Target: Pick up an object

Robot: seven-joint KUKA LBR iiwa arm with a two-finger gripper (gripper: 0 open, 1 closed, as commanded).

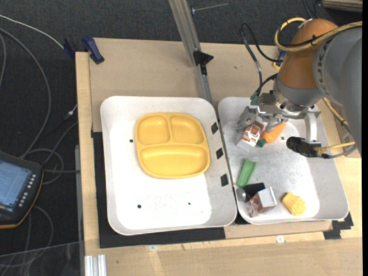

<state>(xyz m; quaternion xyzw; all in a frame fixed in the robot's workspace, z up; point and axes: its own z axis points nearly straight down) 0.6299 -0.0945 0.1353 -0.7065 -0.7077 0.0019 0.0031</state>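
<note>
Brown box (252, 134) right under gripper (260, 118), orange carrot (275, 131) just beside; cannot tell whether anything is held.

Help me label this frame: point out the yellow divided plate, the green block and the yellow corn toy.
yellow divided plate (171, 161), camera view, floor of its large compartment.
green block (247, 172), camera view, middle of its top face.
yellow corn toy (294, 203), camera view, its centre.

2 bins (115, 171), 1 yellow tray (171, 144), approx 5 small objs (247, 171).
</note>
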